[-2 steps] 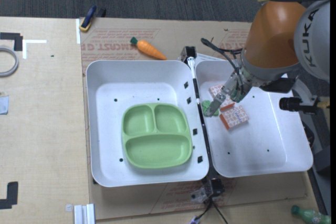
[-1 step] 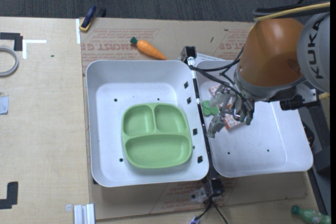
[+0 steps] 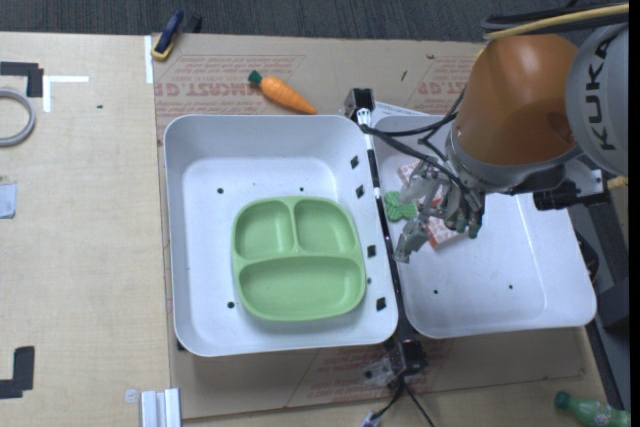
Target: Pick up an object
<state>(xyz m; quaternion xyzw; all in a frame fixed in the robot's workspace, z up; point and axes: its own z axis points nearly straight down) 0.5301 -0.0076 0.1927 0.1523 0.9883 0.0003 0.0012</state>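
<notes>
My gripper [image 3: 428,217] hangs low over the left part of the right bin [image 3: 520,285], under the orange wrist band [image 3: 520,100]. A small green object [image 3: 399,206] lies right beside it, close to the bin's left wall. A red and white item [image 3: 441,234] shows just below the gripper, partly hidden by it. I cannot tell whether the gripper touches either thing or holds one.
The left bin [image 3: 200,215] holds a green divided plate [image 3: 298,259]. A toy carrot [image 3: 285,93] lies on the cardboard behind the bins. A blue and yellow tool [image 3: 168,34] sits at the back left. A green bottle [image 3: 590,407] lies at the front right.
</notes>
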